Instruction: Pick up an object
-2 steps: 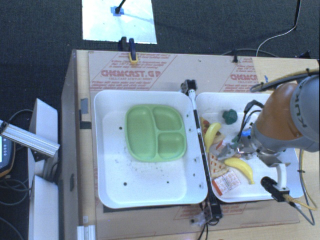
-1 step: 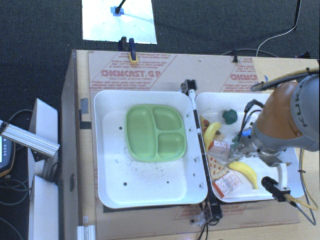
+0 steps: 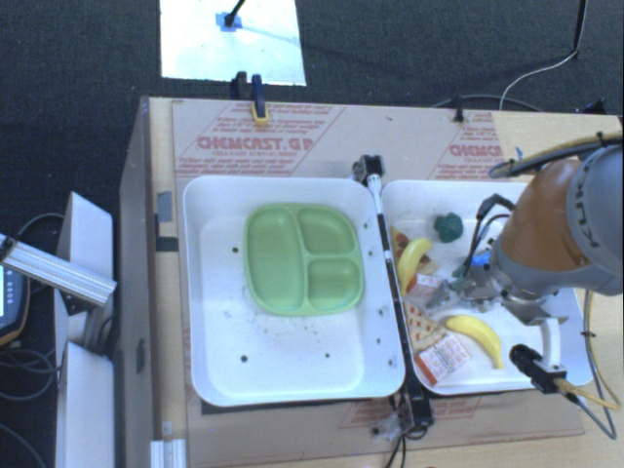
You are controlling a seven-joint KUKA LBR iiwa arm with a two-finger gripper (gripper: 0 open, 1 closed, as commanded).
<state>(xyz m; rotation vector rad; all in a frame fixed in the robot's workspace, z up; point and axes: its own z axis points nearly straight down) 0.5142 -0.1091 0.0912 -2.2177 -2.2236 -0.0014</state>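
Camera view shows us the gripper point(image 3: 458, 293), fingers' state unclear, low in the right bin point(image 3: 575, 359) at lower right, above a light, soft banana point(image 3: 478, 334) we'd judge best pinched mid-body.

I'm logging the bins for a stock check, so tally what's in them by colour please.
Green: 2, divided plate and small dark green object
Yellow: 2, banana and banana
Red and white: 2, packets and
Total: 6
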